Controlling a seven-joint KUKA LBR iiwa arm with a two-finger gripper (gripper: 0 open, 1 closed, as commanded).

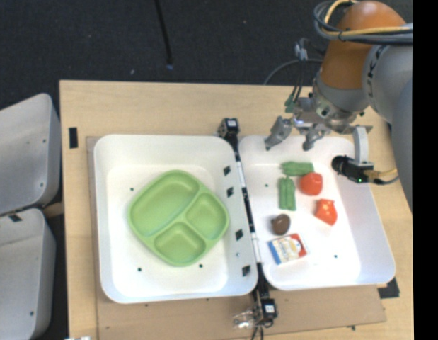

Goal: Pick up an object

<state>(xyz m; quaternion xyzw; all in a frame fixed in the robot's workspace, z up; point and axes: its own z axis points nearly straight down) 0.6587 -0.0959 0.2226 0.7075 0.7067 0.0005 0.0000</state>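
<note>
My gripper (294,137) hangs over the far edge of the right bin (360,261), its two fingers spread open with nothing between them. Just nearer than it in that bin lie a short green piece (296,167), a longer green piece (286,193) and a round red-orange item (310,183). Further toward the front sit a red wedge-shaped item (326,212), a brown round item (280,224) and a small blue, white and red carton (286,248). All of these rest on the bin floor, apart from the gripper.
The left bin (112,275) holds a green three-compartment plate (178,217). A divider with black clips (241,204) runs between the bins. A black fitting with a cable (353,168) sits at the right bin's far right rim.
</note>
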